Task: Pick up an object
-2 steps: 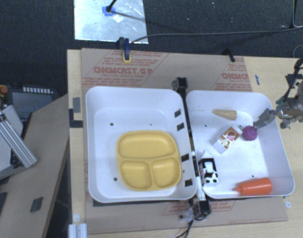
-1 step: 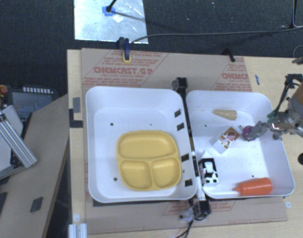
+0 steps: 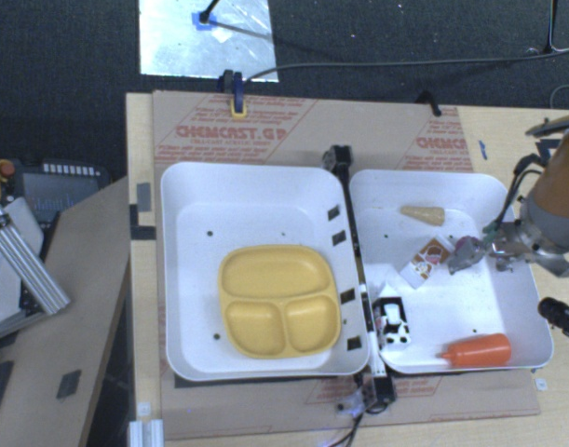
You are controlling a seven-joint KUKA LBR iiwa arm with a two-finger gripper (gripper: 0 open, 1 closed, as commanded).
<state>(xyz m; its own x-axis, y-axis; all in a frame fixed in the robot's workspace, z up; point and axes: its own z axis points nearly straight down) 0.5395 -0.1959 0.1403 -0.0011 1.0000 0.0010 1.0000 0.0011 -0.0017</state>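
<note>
Probably a robotics lab: white bins (image 3: 265, 180), cabling (image 3: 405, 61).

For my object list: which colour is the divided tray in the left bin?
Yellow; the divided tray shows in the camera view.

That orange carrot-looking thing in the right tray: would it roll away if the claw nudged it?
Probably. The orange carrot looks rounded and tapered, lying on its side near the right bin front wall, so it would likely roll in a curve. Its smooth, plastic-looking surface may also slip.
</note>
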